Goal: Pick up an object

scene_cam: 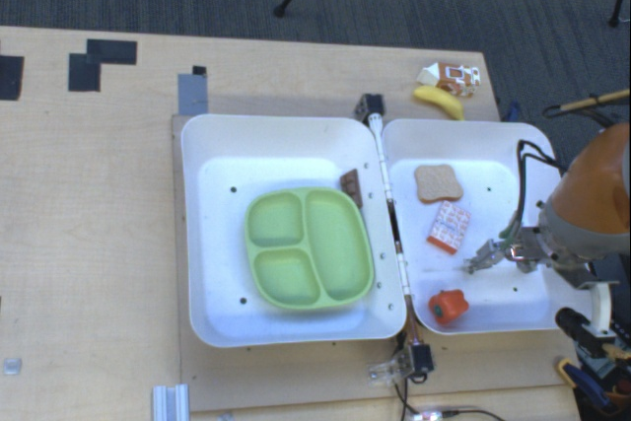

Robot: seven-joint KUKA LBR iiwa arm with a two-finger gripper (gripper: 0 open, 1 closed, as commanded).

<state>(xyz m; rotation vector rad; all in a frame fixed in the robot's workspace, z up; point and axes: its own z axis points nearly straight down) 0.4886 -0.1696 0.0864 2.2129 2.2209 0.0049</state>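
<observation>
In the right bin [493,175] lie a slice of bread [437,182], a red-and-white checked packet [449,228] and an orange-red toy vegetable [449,307] near the front wall. My gripper [485,258] reaches in from the right and hangs low over the bin floor. It is just right of the packet and above the orange-red piece, touching neither. The left bin [212,212] holds a green divided plate [309,248]. A small brown piece [350,182] lies by the plate's far right corner.
A yellow banana [439,100] and a small carton [458,74] lie on the bench behind the right bin. A black clamp [371,105] sits where the two bins meet at the back. Cables [414,362] trail at the front edge.
</observation>
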